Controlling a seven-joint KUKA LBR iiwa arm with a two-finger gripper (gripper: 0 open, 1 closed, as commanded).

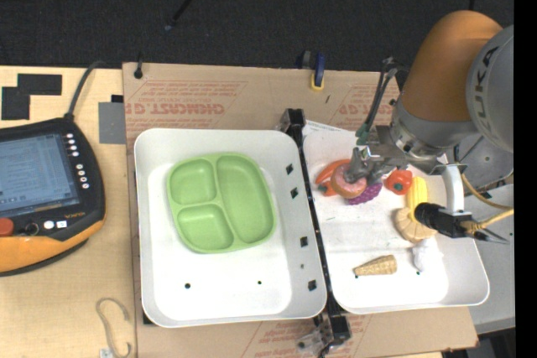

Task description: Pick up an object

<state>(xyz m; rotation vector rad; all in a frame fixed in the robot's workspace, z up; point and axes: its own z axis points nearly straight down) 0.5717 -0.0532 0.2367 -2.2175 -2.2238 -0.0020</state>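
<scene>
My gripper is low in the right bin, right over a purple bunch of toy grapes. An orange-red toy lies against the grapes on their left. Just right of the gripper sit a small red toy and a yellow corn-like piece. A tan pastry-like toy lies further to the front, and a waffle cone lies near the front of the bin. The gripper's body hides the top of the grapes.
The left bin holds a green divided plate. A small white piece lies beside the cone. A black divider runs between the bins. A tablet-like pendant rests on the bench at far left.
</scene>
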